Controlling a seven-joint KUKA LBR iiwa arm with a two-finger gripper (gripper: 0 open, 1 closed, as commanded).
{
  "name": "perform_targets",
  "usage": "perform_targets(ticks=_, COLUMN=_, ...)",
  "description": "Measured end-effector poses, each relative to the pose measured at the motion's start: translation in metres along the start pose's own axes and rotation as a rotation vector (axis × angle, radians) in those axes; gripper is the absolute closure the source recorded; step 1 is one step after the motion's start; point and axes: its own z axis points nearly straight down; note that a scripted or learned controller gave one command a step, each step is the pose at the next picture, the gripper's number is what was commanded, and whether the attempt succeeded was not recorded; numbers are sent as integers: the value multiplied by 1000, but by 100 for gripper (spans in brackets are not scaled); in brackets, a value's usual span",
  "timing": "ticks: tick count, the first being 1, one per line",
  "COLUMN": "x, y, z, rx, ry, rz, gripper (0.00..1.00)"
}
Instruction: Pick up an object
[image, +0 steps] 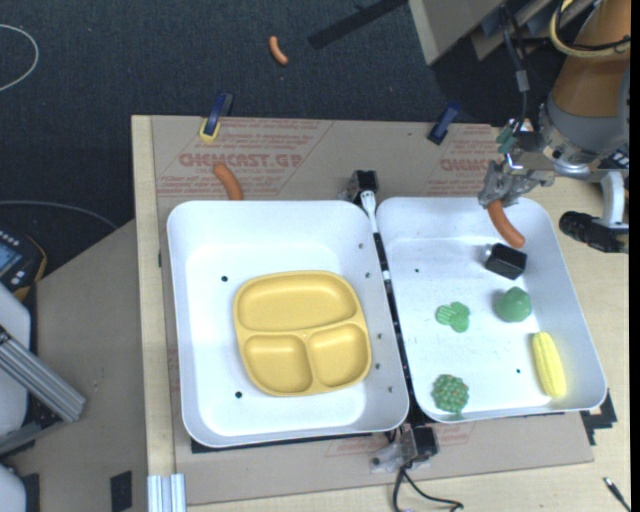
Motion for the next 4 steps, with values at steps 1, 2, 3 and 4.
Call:
perform_targets(ticks=1, x=0, y=1, z=-5, rx=5, ry=1, rz=0, gripper=100)
perform_targets(ticks=2, x=38, y=-18, z=-6, rx=11, ry=4, rz=-3, gripper=100)
perform_targets(ticks=3, x=85, y=-37, z=-16, rx=11, ry=5, rz=-4, gripper=100)
perform_targets(ticks=4, x=134, y=-62, z=0, rx=13, ry=5, rz=-3, gripper=100)
